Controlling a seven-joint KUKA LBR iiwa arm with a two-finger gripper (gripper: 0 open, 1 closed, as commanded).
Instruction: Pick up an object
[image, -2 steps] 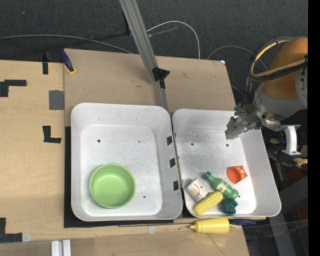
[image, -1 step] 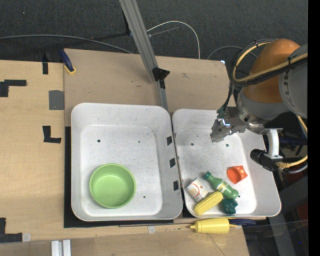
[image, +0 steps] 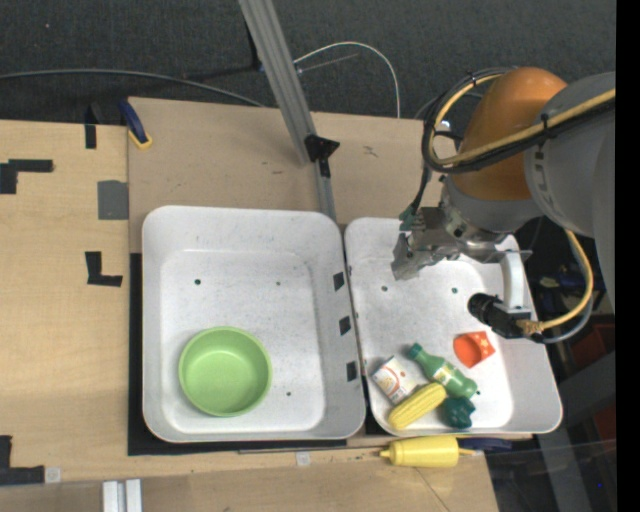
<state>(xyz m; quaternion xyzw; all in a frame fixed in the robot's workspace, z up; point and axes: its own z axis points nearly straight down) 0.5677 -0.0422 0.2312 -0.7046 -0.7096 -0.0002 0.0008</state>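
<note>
Orange-banded arm (image: 510, 110) overhead: steer gripper (image: 408, 256), opening impossible to tell, from right bin's (image: 400, 310) far-left corner onto orange block (image: 475, 347) at right bin's right side, avoiding neighbouring green bottle (image: 441, 371).

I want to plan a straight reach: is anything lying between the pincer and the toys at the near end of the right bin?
Nothing visible blocks it. The pincer is at the far end of the right bin; bare bin floor separates it from the green bottle, corn cob and orange piece.

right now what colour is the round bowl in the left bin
Light green, a round plastic bowl, plain with no pattern, seen clearly in the camera view.
</note>
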